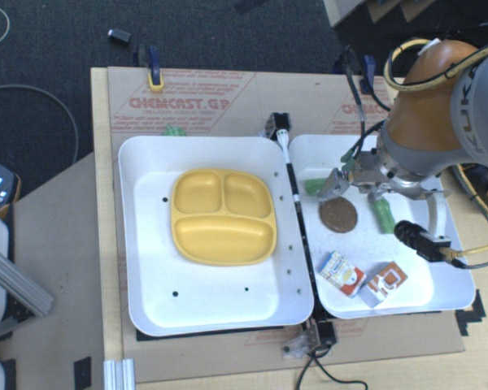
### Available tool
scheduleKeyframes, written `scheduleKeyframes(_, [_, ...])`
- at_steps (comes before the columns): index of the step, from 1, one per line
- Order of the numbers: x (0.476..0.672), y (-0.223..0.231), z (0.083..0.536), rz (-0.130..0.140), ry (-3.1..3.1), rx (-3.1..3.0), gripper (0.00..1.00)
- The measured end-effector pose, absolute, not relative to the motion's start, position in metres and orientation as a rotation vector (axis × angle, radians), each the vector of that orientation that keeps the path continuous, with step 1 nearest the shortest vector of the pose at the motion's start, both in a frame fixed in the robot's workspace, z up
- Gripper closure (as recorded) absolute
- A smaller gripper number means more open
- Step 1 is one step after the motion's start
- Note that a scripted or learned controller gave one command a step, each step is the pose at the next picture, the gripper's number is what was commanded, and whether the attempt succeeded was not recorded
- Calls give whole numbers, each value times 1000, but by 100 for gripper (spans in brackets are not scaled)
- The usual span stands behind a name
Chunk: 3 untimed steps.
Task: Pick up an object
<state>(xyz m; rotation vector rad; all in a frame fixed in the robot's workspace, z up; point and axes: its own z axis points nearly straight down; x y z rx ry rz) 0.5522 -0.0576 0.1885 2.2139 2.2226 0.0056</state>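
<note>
Occupying frame left: left bin [138, 242] with yellow divided plate [224, 216]. Right bin [451, 295], right of centre: brown disc [339, 215], green piece [314, 188], green tube [384, 215], two small cartons [342, 273] [385, 281]. Gripper [359, 179] above the disc; finger state cannot be told.

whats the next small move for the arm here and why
Probably a short drop straight down toward the brown round disc. The gripper hangs in the right bin just above and beside the disc, with a green piece to its left and a green tube to its right, so the disc looks like the nearest target. Whether it would catch is uncertain.
</note>
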Motion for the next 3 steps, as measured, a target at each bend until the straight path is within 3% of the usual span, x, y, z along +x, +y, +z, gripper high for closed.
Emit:
scheduleKeyframes(1, [552,-59,195,4,2219,2219,100])
scheduleKeyframes(2, [504,13,211,-3,2224,2225,100])
scheduleKeyframes(3, [492,74,264,6,2225,2215,100])
